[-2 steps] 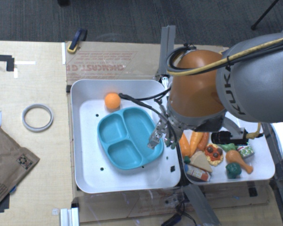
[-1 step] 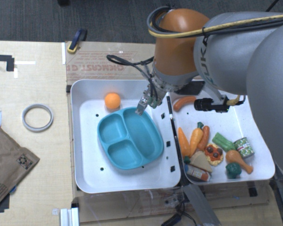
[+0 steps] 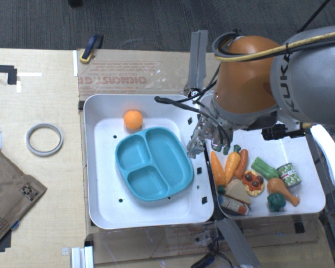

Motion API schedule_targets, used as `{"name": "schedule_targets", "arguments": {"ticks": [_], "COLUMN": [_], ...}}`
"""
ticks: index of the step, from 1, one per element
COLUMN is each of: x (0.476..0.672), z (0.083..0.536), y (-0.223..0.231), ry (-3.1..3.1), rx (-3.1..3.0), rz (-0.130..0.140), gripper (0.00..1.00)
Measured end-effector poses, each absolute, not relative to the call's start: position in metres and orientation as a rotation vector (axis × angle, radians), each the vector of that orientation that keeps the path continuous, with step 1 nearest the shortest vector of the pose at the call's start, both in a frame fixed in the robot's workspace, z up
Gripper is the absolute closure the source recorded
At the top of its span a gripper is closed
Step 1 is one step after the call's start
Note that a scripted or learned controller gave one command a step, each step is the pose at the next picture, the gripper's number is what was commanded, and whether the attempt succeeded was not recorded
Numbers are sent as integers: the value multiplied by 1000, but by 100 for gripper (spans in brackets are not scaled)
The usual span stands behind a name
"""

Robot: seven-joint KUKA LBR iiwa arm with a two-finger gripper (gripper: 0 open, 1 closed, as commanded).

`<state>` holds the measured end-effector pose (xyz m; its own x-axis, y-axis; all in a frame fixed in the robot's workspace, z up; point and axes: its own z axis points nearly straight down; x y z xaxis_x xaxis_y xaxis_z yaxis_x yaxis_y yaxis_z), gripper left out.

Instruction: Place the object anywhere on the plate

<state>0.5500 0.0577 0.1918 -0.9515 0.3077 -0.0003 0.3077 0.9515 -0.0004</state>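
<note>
- Sitting in the left bin (image 3: 97,149), the orange ball (image 3: 133,119) rests on the white floor just beyond the plate's far-left rim — near it, not on it.
- Plate (image 3: 154,163) is blue, three compartments, all bare; lies tilted across the middle of the left bin.
- Gripper (image 3: 206,141) hangs over the divide between the two bins, just right of the plate's right edge, well apart from the ball.
- Fingers look metallic and bunched together; nothing seen between them, but how far they are parted — cannot tell from this angle.
- Arm (image 3: 279,77) comes in from the right, orange band (image 3: 243,74) above the wrist, yellow cable looping over it.
- Right bin (image 3: 315,202) holds a heap of toy food: carrots (image 3: 226,166) next to the divide, a pizza slice (image 3: 252,182), a green pepper (image 3: 265,167), a can (image 3: 288,175), a drumstick (image 3: 282,190), broccoli (image 3: 276,202), a sandwich piece (image 3: 237,193).
- Tape roll (image 3: 44,139) lies on the bench well left of the bins; a brown cardboard box (image 3: 8,191) at the lower-left corner.
- Cardboard sheet (image 3: 134,74) lies behind the left bin, with a blue-and-yellow tool (image 3: 91,47) at its far-left corner.
</note>
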Motion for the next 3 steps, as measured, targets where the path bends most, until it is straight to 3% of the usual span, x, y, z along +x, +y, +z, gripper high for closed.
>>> {"name": "schedule_targets", "arguments": {"ticks": [1,2,3], "x": [579,640,609], "z": [189,192,144], "y": [102,58,120], "ry": [3093,3125,3135], "rx": [538,277,177], "rz": [0,0,1], "gripper": [100,100,100]}}
